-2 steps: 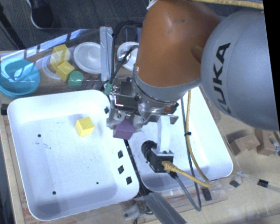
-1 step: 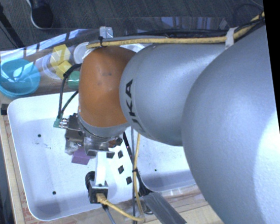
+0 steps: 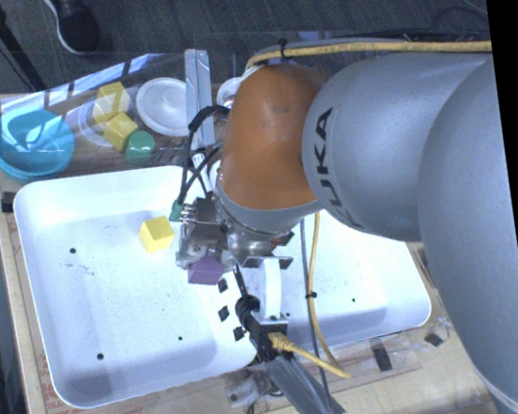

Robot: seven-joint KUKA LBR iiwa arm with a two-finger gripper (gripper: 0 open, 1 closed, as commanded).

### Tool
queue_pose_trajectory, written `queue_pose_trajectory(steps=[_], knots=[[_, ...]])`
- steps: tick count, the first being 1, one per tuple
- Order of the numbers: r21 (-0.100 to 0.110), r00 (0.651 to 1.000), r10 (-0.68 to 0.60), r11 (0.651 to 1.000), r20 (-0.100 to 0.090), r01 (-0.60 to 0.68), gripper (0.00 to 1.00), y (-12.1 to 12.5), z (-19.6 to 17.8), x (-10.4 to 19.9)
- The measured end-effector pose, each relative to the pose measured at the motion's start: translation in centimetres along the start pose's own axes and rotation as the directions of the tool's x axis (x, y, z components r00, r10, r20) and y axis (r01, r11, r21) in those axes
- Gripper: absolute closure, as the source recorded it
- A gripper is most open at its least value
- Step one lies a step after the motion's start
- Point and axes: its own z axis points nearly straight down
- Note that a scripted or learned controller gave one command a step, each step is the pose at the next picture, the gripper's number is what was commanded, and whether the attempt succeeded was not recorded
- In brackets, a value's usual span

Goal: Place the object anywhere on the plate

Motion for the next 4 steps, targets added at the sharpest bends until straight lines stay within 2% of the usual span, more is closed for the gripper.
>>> queue_pose_trajectory(steps=[1, 2, 3, 4], knots=[[0.004, 0.998, -0.069, 0.998, 0.002, 0.069, 1.0, -2.2, 4.3, 4.5], [0.0, 0.959, -0.283, 0.959, -0.001, 0.283, 1.0, 3.1, 3.8, -0.9], [0.004, 0.917, -0.399, 0.917, -0.001, 0.399, 1.0, -1.5, 5.3, 1.9], [0.002, 0.946, -0.325, 0.946, 0.0, 0.325, 1.0, -0.1, 4.8, -3.4]])
